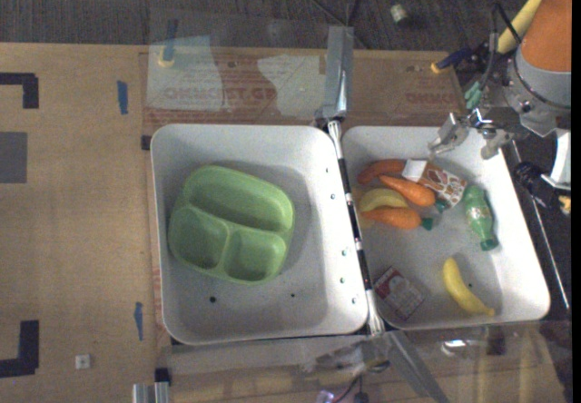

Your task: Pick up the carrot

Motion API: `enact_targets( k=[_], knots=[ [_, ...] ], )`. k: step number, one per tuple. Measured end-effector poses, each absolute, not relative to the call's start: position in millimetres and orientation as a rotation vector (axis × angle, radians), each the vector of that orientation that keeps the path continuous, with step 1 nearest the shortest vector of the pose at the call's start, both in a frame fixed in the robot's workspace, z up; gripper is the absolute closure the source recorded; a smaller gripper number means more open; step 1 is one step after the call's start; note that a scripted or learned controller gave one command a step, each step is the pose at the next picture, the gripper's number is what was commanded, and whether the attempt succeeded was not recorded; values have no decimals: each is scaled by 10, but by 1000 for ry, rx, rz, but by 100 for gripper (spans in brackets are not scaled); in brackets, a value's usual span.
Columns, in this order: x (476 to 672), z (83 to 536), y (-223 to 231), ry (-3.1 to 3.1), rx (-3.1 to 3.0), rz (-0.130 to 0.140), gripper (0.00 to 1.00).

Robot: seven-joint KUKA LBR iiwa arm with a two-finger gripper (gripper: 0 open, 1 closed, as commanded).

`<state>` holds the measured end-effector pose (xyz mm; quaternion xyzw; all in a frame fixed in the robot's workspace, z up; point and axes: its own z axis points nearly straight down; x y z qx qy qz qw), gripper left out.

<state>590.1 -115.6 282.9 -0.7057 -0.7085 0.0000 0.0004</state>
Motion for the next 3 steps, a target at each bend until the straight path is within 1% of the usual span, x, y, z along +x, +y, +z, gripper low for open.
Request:
enact_targets(
  k=[1,2,3],
  knots=[
    [5546,1403,-984,-2206,-2236,0,0],
    [5863,887,-978,-2250,-2205,-9,0],
    [5872,997,-1009,-2247,-2214,-11,100]
  ],
)
